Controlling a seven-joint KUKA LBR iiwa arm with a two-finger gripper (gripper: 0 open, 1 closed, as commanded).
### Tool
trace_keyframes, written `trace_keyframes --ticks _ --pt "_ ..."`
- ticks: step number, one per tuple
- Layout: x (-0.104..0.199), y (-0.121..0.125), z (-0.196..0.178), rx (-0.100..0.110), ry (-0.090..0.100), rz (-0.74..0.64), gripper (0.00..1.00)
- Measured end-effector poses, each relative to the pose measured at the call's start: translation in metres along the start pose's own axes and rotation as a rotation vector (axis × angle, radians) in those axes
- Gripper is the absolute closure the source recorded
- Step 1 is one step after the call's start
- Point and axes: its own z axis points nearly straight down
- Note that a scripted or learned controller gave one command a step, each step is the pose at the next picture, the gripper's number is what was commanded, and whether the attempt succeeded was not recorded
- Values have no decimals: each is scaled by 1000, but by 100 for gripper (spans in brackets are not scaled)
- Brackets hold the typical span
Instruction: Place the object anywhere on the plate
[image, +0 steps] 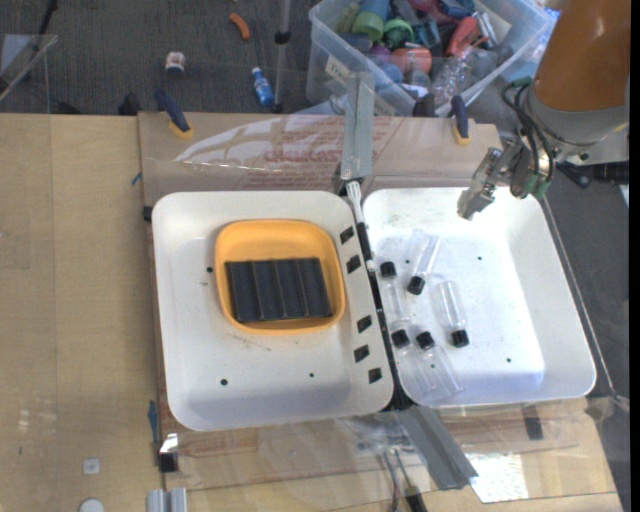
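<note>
Claw (476, 203) hangs over the upper edge of the right bin (520, 250), tilted, nothing seen between its fingers; fingers look close together but open vs closed can't be told at this res. Arm (585, 60) w/ orange band comes in from upper right.

Below the claw, in the right bin: several clear plastic vials w/ black caps (452, 312), scattered, some lying on their sides, mostly in the bin's left half, near the divider (362, 270). All apart from the claw.

Left bin (190, 370) holds an orange plate (232, 240), roughly centred. On the plate lies a dark ribbed rectangular object (278, 290), flat, within the rim.

Beyond the bins, top of view: clear tub of mixed coloured items (420, 40) on the floor behind the desk (60, 300).
</note>
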Motion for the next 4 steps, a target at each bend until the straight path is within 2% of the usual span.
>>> trace_keyframes --ticks 1,2,3,4 --pt "-9 -22 18 -1 0 -175 100" --pt "-18 -36 2 -1 -7 -235 100" --pt "-27 -59 -74 -1 -9 -464 100" --pt "-52 -87 -122 0 -10 -840 100"
